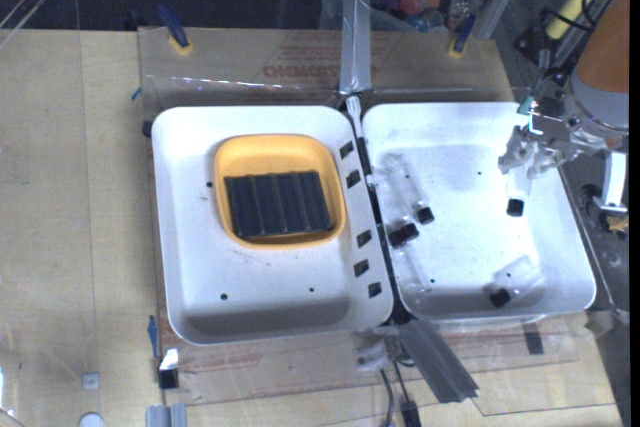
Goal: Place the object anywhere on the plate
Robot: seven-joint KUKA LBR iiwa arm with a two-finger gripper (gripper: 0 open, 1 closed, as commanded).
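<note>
The yellow plate (278, 155) sat in the left bin (190, 305), a dark ribbed object (278, 203) lying on it toward the plate's six o'clock. The right bin (560, 287) held small dark bits. The gripper (527, 153) hovered at that bin's two o'clock edge; its state could not be told. Judgement: placement looked complete. Next move: retract clear.

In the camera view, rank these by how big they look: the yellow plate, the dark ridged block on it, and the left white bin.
1. Left white bin
2. Yellow plate
3. Dark ridged block, lying within the plate's rim
</note>
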